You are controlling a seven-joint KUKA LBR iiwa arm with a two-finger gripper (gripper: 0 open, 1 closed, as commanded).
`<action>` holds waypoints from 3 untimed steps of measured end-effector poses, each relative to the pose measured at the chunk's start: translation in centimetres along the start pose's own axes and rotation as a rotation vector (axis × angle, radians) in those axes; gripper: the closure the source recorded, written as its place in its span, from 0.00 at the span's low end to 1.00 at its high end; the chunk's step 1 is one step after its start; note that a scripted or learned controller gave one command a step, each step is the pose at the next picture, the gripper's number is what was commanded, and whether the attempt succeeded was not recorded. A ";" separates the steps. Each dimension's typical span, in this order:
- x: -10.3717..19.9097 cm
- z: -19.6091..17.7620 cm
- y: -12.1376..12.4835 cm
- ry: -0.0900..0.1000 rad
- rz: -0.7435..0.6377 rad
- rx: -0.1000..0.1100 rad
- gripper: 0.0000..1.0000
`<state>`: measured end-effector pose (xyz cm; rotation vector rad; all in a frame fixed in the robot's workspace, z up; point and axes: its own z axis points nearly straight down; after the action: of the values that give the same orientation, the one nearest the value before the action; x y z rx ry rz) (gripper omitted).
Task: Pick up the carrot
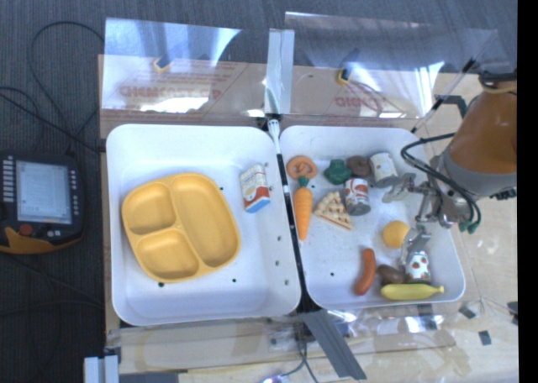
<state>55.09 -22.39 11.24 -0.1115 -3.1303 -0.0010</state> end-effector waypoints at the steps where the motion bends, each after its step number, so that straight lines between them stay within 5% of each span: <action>1: 3.9 1.0 2.3 -0.010 0.171 -0.001 0.00; 2: 0.8 2.3 0.1 -0.021 0.537 -0.003 0.00; 3: -1.1 2.2 0.8 -0.013 0.838 -0.012 0.00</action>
<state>56.28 -21.62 9.02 -1.3817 -2.8265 -0.0121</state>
